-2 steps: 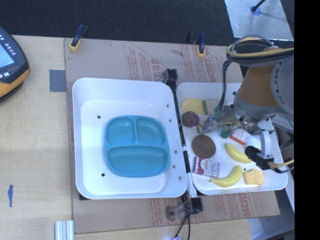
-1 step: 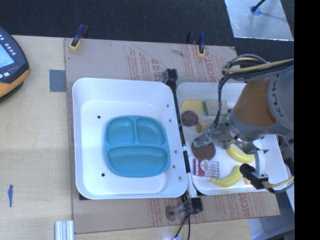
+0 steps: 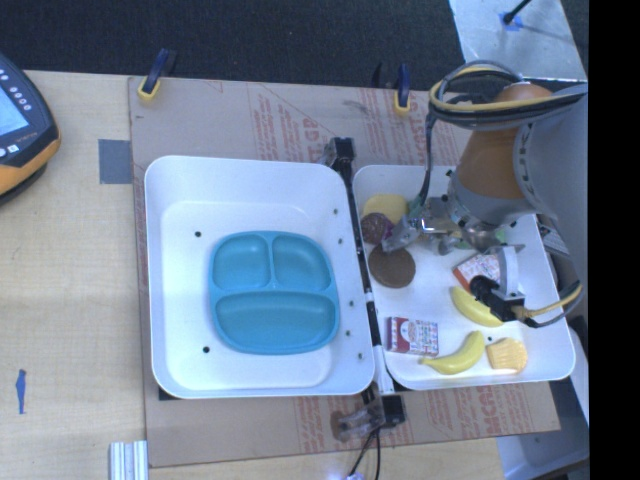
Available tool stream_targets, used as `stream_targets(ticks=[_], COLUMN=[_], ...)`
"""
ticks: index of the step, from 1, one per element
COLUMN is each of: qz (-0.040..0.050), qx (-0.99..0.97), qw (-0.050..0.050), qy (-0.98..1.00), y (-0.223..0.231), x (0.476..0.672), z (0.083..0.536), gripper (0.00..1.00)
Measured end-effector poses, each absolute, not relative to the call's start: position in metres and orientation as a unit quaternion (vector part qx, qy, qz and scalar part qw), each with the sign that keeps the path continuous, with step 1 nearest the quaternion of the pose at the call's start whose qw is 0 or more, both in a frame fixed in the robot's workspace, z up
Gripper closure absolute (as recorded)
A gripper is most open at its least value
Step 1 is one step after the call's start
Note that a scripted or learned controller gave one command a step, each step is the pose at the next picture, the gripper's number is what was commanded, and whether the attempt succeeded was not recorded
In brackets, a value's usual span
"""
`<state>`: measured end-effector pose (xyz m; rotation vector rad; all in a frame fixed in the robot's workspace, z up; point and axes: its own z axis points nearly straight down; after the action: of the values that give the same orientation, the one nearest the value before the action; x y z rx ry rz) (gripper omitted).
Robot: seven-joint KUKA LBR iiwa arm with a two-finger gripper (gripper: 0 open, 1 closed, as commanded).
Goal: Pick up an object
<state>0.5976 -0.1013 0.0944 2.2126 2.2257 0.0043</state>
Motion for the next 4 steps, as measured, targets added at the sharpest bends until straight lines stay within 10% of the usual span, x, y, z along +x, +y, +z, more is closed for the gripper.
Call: stream_targets(ticks=[1, 2, 3, 4], qz=[0.0032, -0.0022, -0.0005, -0.0039], qx=[0.704, 0.704, 0.704, 0.706], qw=[0.004, -0.002, 0.000, -0.005], qy=[0.710, 0.710, 0.710, 0.708], y=[-0.082, -0.045, -0.048, -0.016], x=[0.661, 0.636, 0.657, 0.567], z=[0.199, 0.192, 0.192, 0.191], gripper=[0.00, 0.00, 0.00, 0.00])
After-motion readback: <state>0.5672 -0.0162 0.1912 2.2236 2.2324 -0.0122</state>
